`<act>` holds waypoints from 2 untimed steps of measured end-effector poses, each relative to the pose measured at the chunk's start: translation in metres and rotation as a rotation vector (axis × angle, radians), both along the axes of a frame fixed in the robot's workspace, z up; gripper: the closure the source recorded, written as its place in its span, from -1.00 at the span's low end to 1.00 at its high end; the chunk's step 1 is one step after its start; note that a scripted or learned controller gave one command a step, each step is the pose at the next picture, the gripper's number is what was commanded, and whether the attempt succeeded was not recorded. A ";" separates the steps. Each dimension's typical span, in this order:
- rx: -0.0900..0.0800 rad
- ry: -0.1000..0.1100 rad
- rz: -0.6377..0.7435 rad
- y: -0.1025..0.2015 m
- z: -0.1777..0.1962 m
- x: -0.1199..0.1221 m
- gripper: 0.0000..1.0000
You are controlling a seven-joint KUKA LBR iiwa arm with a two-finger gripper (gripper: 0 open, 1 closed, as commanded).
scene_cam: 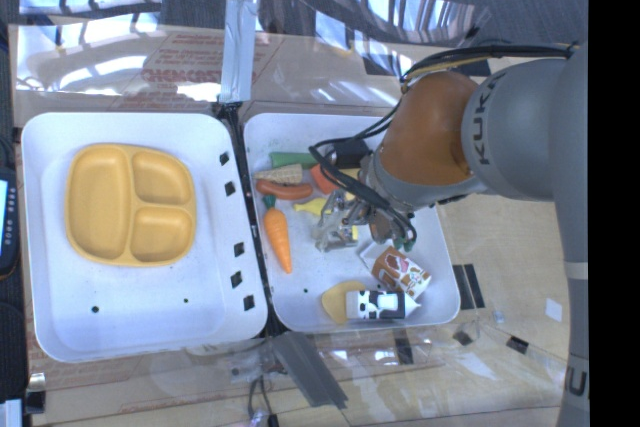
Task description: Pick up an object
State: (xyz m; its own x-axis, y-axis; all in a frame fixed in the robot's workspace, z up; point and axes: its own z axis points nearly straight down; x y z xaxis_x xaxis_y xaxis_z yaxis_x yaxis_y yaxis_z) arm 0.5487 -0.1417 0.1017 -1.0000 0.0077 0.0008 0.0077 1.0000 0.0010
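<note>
1. Reaching in from the right, the arm (520,135) is hanging over the right bin (300,310), its orange band (430,140) covering much of that bin's upper middle; I judge it is lining up a pick among the toys below.
2. The left bin (50,315) is sitting beside it, the two touching along a dark seam, and it is carrying a yellow tray (130,205) with three compartments, all bare.
3. The right bin is holding the clutter: a carrot (278,237) lying near the seam, a hot dog (283,183) above it, a green block (290,158) at the top, a red piece (322,179) and a yellow piece (312,207) beside the hot dog.
4. The gripper (338,227) is pointing down into the bin's middle, just right of the carrot; how its jaws are standing I cannot tell, and nothing is showing between them.
5. Near the front wall, a brown packet (400,273) and a black-and-white carton (376,305) are lying on a yellow disc (338,299), well within reach.
6. No object is looking lifted yet; every candidate is resting in the right bin.
</note>
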 end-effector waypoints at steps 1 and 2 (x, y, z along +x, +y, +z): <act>-0.002 -0.004 -0.227 -0.008 0.042 0.042 1.00; -0.002 0.002 -0.591 -0.006 0.051 0.019 1.00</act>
